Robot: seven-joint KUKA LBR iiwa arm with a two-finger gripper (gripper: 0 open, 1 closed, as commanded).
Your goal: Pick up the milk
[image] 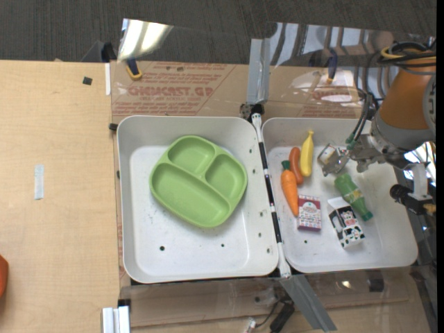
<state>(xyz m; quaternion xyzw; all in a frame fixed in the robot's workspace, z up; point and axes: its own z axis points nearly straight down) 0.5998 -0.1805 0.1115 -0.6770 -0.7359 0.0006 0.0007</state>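
Camera view: gripper [331,159] hovers over the right bin [395,255], jaw state unreadable. Milk [347,226] lies near the bin's right edge, touching the green bottle [353,196] (risk: grabbing the bottle instead).

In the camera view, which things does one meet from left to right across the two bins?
Green divided plate → carrot → banana → small red-and-white carton → black-and-white milk carton.
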